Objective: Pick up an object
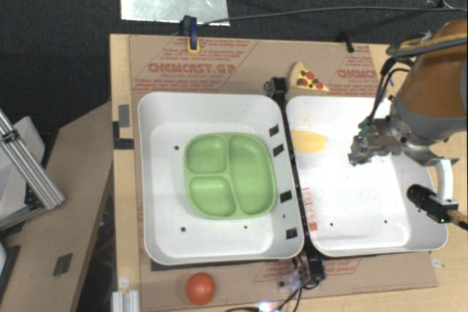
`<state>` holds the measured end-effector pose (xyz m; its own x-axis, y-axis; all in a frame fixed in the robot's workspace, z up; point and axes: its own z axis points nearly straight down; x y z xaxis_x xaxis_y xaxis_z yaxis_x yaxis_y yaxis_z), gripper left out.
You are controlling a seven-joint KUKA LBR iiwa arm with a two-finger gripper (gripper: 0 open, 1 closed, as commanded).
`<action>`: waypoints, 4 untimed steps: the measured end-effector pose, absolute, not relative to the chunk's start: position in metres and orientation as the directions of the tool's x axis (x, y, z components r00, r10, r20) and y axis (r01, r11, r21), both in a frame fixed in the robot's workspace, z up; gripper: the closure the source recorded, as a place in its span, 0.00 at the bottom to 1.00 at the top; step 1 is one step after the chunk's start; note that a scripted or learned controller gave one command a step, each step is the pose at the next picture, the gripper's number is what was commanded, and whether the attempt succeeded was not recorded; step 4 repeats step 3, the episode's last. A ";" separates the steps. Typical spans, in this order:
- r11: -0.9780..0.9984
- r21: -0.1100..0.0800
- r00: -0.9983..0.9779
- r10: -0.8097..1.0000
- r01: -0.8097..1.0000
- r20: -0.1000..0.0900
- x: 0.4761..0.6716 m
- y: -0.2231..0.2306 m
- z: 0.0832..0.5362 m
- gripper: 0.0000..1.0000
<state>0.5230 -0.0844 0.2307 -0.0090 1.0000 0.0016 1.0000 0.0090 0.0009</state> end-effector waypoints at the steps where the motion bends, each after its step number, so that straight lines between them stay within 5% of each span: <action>1: 0.011 0.002 -0.011 1.000 1.000 0.002 0.516 -0.028 0.240 1.00; 3: 0.010 0.001 -0.010 1.000 1.000 0.002 0.520 0.073 0.232 1.00; 4: 0.010 0.001 -0.010 1.000 1.000 0.002 0.520 0.073 0.232 1.00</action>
